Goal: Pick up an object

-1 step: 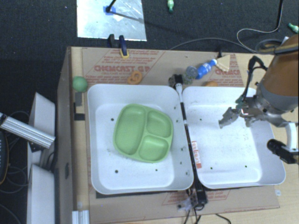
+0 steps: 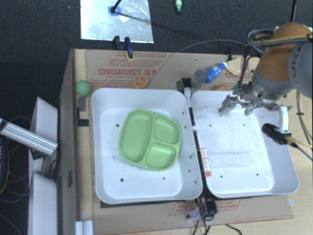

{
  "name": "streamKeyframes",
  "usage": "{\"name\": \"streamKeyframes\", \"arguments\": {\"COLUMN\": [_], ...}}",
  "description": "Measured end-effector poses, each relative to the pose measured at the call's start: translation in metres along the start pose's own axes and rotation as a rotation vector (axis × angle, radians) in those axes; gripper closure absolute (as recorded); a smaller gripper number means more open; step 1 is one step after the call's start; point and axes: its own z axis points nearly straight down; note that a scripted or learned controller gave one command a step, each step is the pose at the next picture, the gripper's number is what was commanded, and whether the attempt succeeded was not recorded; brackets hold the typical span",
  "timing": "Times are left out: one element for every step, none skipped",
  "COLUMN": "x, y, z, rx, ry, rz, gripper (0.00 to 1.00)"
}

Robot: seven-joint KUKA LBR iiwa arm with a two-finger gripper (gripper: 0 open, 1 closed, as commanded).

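Over the far edge of the right bin (image 2: 281,180), my gripper (image 2: 237,106) hangs with fingers spread and holding nothing, so I should cross the divider to the green plate (image 2: 149,139) in the left bin (image 2: 110,180) and pinch its rim.

Dark carpet floor (image 2: 220,18), cardboard-topped bench (image 2: 161,65)

One fixed camera, high above the bench (image 2: 161,67). It looks down at a slant, both white bins (image 2: 112,190) fully framed.
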Motion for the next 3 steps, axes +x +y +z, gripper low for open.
{"name": "streamKeyframes", "arguments": {"x": [0.004,0.004,0.004], "y": [0.024,0.026,0.026], "z": [0.087,0.075,0.075], "rx": [0.001,-0.004,-0.004], "ry": [0.0,0.0,0.0], "rz": [-0.001,-0.002,-0.002], "gripper": [0.0,1.0,0.0]}}
